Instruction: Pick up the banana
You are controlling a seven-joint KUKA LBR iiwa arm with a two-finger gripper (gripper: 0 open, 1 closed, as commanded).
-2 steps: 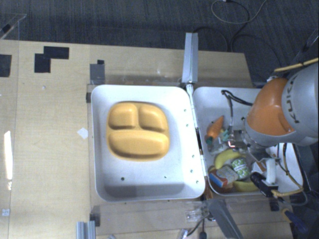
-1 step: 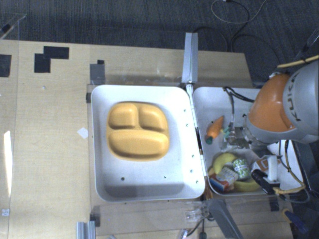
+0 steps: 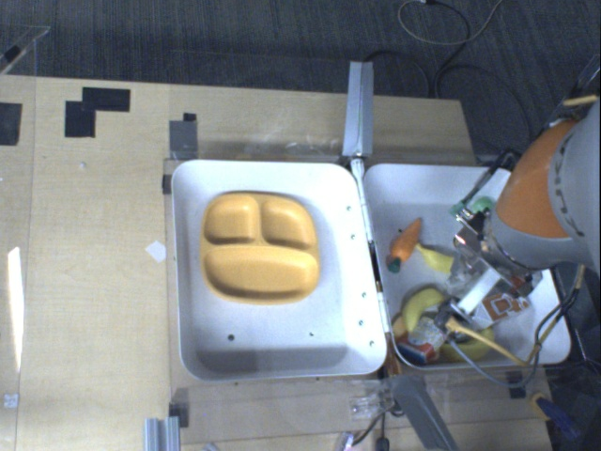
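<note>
Camera view has my arm (image 3: 554,191) reaching into the right bin (image 3: 413,181), the tool (image 3: 449,319) low over a heap at the bin's near edge. The banana (image 3: 420,303) lies in that heap, just beside the tool; I cannot tell how the tool stands or whether it grips anything. A carrot (image 3: 406,241) rests farther back. The left bin (image 3: 188,252) carries a yellow divided tray (image 3: 260,247) on the desk (image 3: 84,252)
</note>
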